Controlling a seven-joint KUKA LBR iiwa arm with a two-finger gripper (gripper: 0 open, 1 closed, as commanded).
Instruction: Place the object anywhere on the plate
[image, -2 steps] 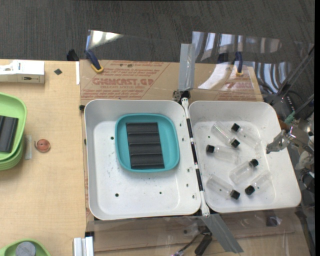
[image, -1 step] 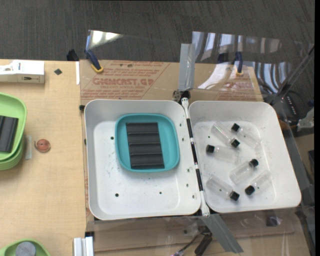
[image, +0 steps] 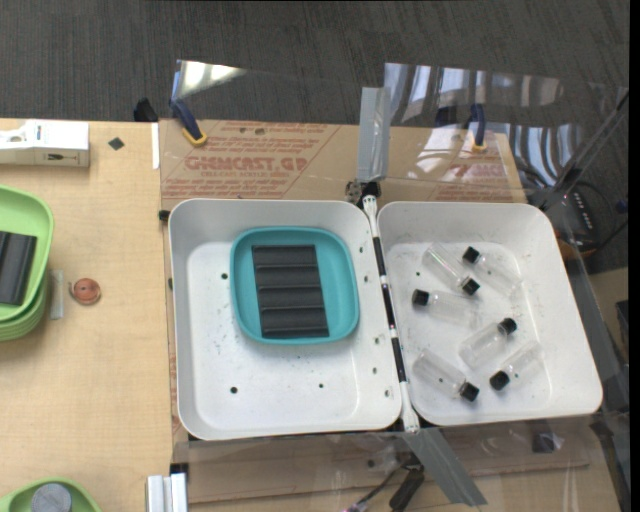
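Gripper state impossible to tell. Several clear plastic vials with black caps (image: 452, 271) scattered across right-hand shallow white bin (image: 560, 400), mostly toward its near edge. Square teal plate with dark ribbed insert (image: 295, 285) lying in left-hand white bin (image: 200, 400), near far edge

approach from above open over both bins; vials (image: 470, 330) scattered loosely (gaps between most), plate (image: 295, 285) centre ribbed.

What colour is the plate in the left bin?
Teal, with a dark ribbed insert; the plate shows clearly in the camera view.
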